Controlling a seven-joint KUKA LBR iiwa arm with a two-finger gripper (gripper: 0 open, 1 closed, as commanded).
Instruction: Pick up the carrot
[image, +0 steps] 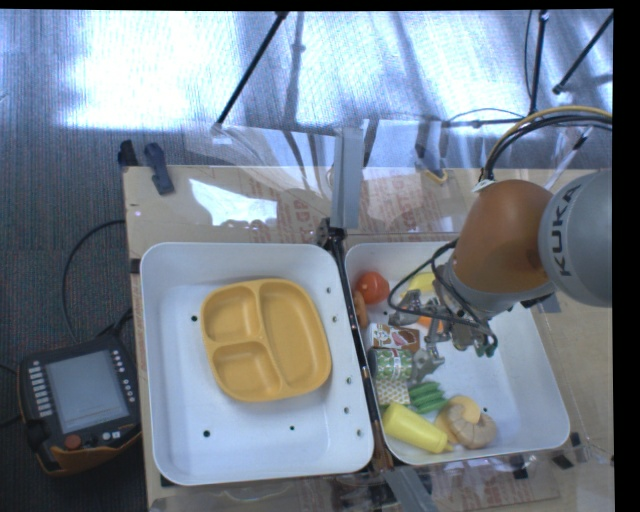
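The bench (250, 205) was a pale wooden board with a glossy sheen, set on dark ribbed carpet with bright patches of light across the top of the view. A grey teach pendant (78, 400) with a flat screen lay on the floor at the left.

Two shallow white bins sat side by side, smooth plastic with rounded corners. The left bin (180, 440) held a yellow divided tray (265, 338), matte, rounded, with three compartments.

The right bin (520, 390) carried a clutter along its left side: a round red tomato-like piece (372, 287), a small printed carton (395, 337), a cylindrical can with a dark label (388, 364), a green pod-shaped item (427, 397), a yellow plastic bottle (413, 428) lying on its side and a tan, crusty bread-like piece (470, 421).

The grey arm with its glossy orange band (500, 240) reached in from the right, and the gripper (437, 343) hung low over the bin's middle, amid cables and metal parts. Whether the claw was released or clenched could not be told. A small orange sliver that seemed to be the carrot (424, 323) showed just beside the gripper body, right of the carton, mostly hidden by it; whether they touched was unclear.
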